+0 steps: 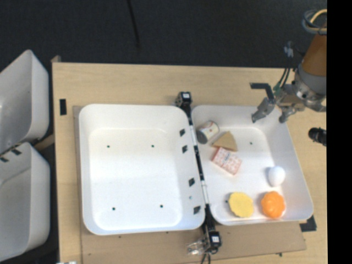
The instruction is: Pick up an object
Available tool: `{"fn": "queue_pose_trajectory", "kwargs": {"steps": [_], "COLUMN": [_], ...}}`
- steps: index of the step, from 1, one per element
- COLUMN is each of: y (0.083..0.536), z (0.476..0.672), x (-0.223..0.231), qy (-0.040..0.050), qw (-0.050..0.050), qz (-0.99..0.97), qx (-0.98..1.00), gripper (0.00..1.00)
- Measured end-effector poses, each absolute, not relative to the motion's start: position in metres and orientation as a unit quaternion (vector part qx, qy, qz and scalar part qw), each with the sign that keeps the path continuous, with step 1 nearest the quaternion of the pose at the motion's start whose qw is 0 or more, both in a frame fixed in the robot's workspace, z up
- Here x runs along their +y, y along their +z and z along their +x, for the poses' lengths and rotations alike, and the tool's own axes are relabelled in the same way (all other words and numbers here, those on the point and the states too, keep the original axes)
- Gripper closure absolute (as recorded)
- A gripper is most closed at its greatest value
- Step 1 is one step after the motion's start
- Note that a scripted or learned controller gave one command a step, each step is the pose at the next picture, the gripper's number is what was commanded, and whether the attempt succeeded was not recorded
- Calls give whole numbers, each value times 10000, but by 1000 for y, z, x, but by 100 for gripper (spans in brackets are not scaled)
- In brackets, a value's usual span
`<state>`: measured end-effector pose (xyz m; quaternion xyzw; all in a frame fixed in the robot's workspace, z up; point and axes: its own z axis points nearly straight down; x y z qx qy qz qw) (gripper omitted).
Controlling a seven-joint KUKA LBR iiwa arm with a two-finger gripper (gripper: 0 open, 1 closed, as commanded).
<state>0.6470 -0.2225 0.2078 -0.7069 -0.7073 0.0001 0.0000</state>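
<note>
Hand [273,110] spread wide, nothing held, hovering at right white bin [258,216] far rim; approach step, next drop onto tan wedge [226,142]

Counter [137,84]: pale wood-look board, matt. Left bin [132,166] and right bin [289,153]: white plastic, smooth, slight sheen. Orange ball [273,204]: glossy. Yellow disc [241,204]: matt, faintly rough. White egg [275,175]: smooth. Gripper [272,113]: grey metal, dull.
</note>
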Motion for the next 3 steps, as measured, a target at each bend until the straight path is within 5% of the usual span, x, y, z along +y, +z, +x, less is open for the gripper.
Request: {"fn": "queue_pose_trajectory", "kwargs": {"steps": [1,3], "y": [219,218], "z": [678,676], "x": [-180,-183], "qy": [-8,11], "qw": [-9,-6], "qz": [-7051,-7060], "qx": [-7091,-7082], "gripper": [0,0]}}
